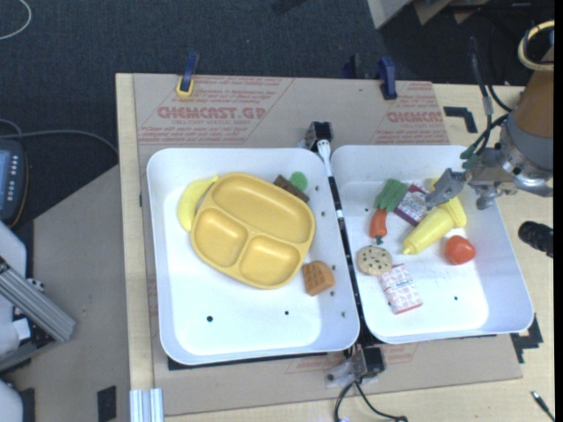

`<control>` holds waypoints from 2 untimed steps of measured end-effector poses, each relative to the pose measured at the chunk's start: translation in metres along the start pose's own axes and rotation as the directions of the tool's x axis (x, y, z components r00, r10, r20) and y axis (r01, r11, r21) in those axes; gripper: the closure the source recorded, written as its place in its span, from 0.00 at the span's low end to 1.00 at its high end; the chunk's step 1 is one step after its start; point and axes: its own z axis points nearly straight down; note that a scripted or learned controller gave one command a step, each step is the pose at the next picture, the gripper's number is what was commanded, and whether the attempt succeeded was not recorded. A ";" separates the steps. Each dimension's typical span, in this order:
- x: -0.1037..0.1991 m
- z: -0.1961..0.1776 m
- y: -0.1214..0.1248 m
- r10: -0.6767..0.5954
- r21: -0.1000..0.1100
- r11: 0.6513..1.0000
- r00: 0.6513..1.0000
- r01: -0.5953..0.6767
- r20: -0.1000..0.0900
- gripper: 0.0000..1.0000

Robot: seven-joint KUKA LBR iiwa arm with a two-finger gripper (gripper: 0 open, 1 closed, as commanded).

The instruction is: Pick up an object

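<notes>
Here we see the pincer (461, 185) hanging over the right bin (501, 315), its fingers spread and holding nothing. The yellow bottle (432, 228) lies just below it and toward the left, its long axis slanting from lower left to upper right, beside the red tomato (459, 250).
</notes>
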 end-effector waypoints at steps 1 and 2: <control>0.000 -0.008 0.003 -0.003 -0.014 1.000 1.000 0.003 0.003 0.00; 0.007 0.036 0.001 -0.004 -0.008 1.000 1.000 0.004 0.001 0.00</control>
